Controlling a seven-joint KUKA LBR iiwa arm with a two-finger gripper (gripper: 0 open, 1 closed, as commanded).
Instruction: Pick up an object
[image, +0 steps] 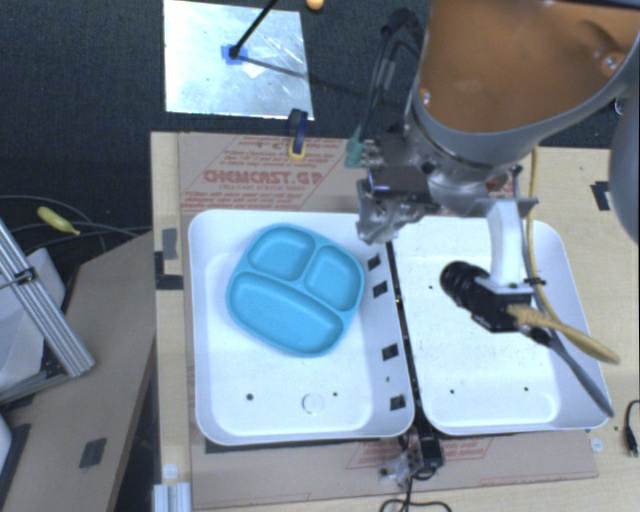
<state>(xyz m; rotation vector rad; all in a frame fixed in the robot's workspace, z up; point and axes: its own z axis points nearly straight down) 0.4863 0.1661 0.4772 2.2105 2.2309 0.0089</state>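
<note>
Over by the top end of the ridge where the left bin (270, 390) met the right bin (480, 390), the jaws hung low beneath the arm (510, 70). Whether they were spread or pressed together could not be told from this angle, and nothing showed between them.

The blue plate (296, 290) lay flat in the left bin, toward its upper half as the camera saw it. It was a divided dish with three hollows and a raised rim. It looked like moulded plastic: light, stiff and not fragile, but smooth enough to slip. Lying flat, it offered little to pinch across its face. The likeliest hold seemed to be the outer rim, or a ridge between the hollows, taken from above.

The plate's nearest edge sat close to the jaws, below and to the left of them in the view, not touching.
</note>
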